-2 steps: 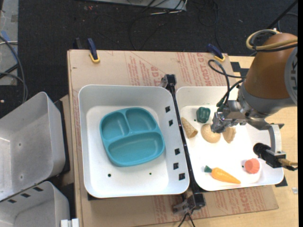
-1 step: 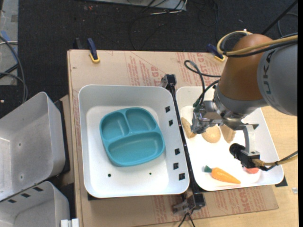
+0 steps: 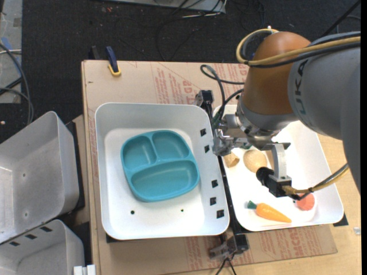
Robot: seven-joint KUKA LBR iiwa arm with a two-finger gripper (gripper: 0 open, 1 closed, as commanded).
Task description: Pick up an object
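Observation:
In the right bin (image 3: 327, 153) lie an orange carrot (image 3: 272, 212) near the front, a pale beige rounded object (image 3: 254, 160), a small tan piece (image 3: 231, 161) and a red-pink object (image 3: 307, 202). My gripper (image 3: 248, 146) hangs low over the left part of this bin, just above the beige object and the tan piece. The grey wrist and orange band hide most of it from above. I see nothing held in it.
The left bin (image 3: 109, 125) holds a teal divided plate (image 3: 160, 165). A raised rim with black clips (image 3: 213, 183) separates the two bins. Cables (image 3: 209, 76) run behind the bins, and grey containers (image 3: 28, 171) stand at far left.

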